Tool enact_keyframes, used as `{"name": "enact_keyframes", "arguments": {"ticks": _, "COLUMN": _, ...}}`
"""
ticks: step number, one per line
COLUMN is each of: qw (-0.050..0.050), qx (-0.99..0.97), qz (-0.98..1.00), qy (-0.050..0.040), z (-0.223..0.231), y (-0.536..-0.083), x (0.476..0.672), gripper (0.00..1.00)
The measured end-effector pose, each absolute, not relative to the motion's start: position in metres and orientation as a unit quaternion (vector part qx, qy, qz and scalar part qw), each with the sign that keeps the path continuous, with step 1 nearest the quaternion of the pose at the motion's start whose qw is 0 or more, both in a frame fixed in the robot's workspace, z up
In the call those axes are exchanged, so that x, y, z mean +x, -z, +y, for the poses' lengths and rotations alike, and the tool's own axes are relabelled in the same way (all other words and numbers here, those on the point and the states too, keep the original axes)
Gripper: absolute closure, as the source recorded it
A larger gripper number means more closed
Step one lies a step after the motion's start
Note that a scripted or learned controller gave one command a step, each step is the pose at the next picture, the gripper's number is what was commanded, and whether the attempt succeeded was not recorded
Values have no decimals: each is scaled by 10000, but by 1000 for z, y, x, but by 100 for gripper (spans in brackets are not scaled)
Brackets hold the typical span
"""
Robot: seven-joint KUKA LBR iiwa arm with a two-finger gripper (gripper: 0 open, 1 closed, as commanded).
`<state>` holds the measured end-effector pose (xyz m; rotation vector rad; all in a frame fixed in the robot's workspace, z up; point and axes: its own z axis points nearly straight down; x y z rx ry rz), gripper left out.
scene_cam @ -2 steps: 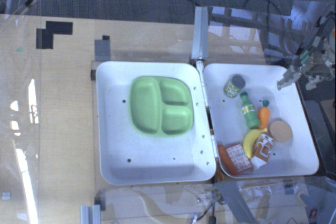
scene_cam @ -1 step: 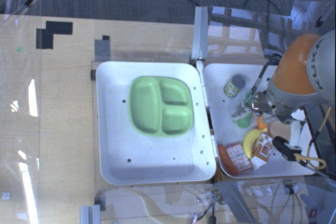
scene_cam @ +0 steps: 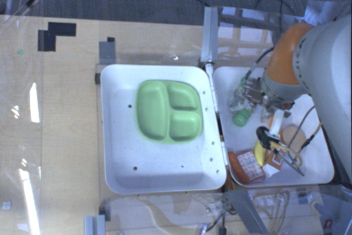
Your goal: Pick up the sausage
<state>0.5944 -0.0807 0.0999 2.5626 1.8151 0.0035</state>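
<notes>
Hovering claw [scene_cam: 248,97], sausage [scene_cam: 236,165] well below

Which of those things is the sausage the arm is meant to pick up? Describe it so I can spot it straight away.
Look at the right-hand white bin, the one the grey arm hangs over. Go to its front left corner, nearest the divider between the bins. The sausage is the reddish-orange curved piece lying along that corner's rim, beside a flat red-and-white packet; the things near it are yellow, black or green.
</notes>
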Motion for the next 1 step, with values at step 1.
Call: {"name": "enact_keyframes", "arguments": {"ticks": 1, "qw": 11, "qx": 7906, "qz": 6124, "qy": -16, "z": -90, "y": -160, "x": 513, "gripper": 0}}
